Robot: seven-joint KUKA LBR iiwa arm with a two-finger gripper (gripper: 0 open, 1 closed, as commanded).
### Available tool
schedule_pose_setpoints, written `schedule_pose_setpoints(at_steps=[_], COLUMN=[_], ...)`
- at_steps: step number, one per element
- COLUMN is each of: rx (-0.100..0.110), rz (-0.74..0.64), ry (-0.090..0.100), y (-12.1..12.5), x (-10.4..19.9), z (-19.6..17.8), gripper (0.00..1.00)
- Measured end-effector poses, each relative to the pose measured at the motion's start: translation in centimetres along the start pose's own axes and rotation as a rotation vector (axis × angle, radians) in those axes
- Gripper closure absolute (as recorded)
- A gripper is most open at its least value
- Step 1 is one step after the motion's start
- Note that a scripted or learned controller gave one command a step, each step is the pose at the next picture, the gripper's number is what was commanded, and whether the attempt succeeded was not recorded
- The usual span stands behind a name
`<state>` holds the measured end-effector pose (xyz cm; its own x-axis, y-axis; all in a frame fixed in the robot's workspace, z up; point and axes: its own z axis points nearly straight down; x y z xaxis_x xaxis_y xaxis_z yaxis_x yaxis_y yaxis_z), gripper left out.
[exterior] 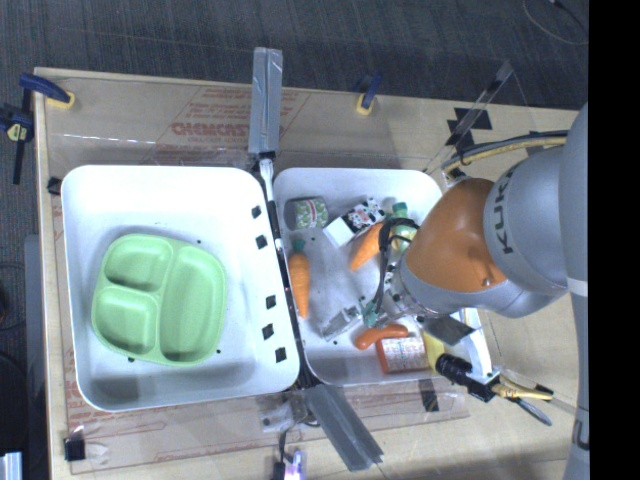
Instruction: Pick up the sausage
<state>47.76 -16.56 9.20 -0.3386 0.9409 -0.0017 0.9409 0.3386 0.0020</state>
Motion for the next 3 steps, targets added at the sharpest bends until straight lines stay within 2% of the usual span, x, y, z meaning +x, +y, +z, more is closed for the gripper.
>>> schedule_pose_setpoints(at_steps=[1, 2, 3], rx=[0.0, 0.0, 0.003], rz=[-0.004, -0.336, -0.331], ry=[0.0, 0.0, 0.004], y=[0.1, 1.1, 2.6], x=[-0.1, 2.8, 2.6], z=[-1.0, -9.0, -3.8], gripper=[1.0, 1.0, 1.0])
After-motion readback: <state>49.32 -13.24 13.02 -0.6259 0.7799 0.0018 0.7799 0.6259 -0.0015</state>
